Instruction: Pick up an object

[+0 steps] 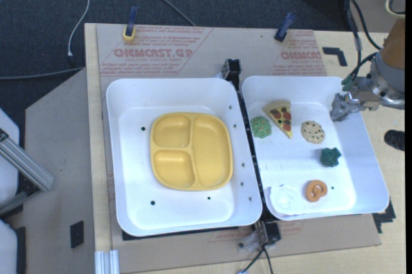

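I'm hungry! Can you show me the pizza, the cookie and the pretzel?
pizza slice (pixel 280 116), camera view, middle of the topping.
cookie (pixel 313 132), camera view, centre of its face.
pretzel (pixel 316 190), camera view, its front loop.

A divided plate (pixel 192 151) sits in the left bin (pixel 122 157). In the right bin (pixel 367 157) — pizza slice (pixel 281 117) behind, cookie (pixel 313 132) just right, pretzel (pixel 316 190) nearest front.

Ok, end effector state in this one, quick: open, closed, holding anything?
End effector: cannot be told whether open or closed. It sits over the right bin's upper right edge, with none of the toy foods seen in it.
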You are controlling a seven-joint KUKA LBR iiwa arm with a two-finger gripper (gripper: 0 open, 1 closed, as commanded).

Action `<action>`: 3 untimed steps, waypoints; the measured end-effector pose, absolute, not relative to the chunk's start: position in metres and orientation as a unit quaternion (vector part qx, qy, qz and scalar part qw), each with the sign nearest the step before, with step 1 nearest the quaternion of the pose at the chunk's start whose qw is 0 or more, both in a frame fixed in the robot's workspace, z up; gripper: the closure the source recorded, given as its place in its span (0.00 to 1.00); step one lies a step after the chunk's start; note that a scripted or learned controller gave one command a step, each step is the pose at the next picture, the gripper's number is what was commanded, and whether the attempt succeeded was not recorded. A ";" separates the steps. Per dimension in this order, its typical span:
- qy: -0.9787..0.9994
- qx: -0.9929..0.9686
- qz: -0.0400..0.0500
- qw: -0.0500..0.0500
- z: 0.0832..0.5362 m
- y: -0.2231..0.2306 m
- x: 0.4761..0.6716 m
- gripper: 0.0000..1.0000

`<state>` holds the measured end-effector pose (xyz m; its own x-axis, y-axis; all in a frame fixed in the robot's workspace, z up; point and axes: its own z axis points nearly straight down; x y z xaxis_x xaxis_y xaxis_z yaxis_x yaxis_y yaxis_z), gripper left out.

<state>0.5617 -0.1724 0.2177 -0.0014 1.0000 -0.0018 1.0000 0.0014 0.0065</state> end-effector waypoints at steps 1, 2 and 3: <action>0.709 0.705 0.000 -0.002 0.210 -0.123 0.561 1.00; 0.709 0.705 0.000 -0.002 0.209 -0.065 0.550 1.00; 0.709 0.705 0.000 -0.002 0.204 -0.014 0.554 1.00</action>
<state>0.5538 -0.0139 0.2037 -0.0055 1.0000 0.0030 1.0000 0.0055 -0.0035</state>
